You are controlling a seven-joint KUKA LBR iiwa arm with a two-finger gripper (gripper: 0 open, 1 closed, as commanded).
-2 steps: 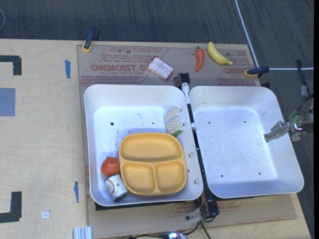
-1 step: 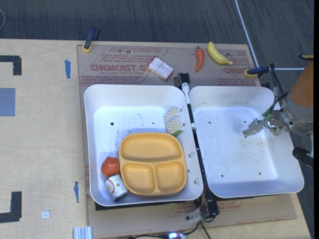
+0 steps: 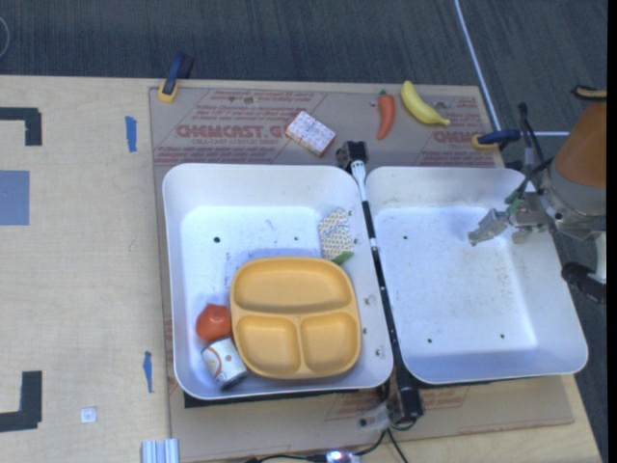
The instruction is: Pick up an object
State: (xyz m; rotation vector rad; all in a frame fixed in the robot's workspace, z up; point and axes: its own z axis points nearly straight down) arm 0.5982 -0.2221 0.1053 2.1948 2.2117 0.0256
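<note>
**Bench with two white bins, seen from above**

A pale wooden bench (image 3: 77, 258) fills the left of the view, with dark carpet along the top. A brown printed board (image 3: 241, 123) lies on the bench under two shallow white bins set side by side, their inner rims touching along a black strip.

The left bin (image 3: 193, 210) holds most of the objects. At its lower left corner sits a small red-orange ball (image 3: 213, 322), and just below it a white can (image 3: 224, 363) lies tilted, its long axis running from upper left to lower right. Both touch or nearly touch a yellow tray (image 3: 294, 316) with three compartments. The tray's long axis runs up and down the view, and it crowds the bin's lower and right rims. A small patterned packet (image 3: 335, 233) rests just above the tray's upper right corner, near the shared rim. The bin's upper left area is bare white floor.

On the board above the bins lie a speckled block (image 3: 309, 132), a red pepper (image 3: 386, 116) standing up and down, and a banana (image 3: 422, 104) slanting from upper left to lower right.

The right bin (image 3: 463, 307) shows bare floor. The gripper (image 3: 485, 230) hangs over its upper right part, pointing left, fingers slightly spread with nothing between them. The grey arm enters from the right edge.
</note>
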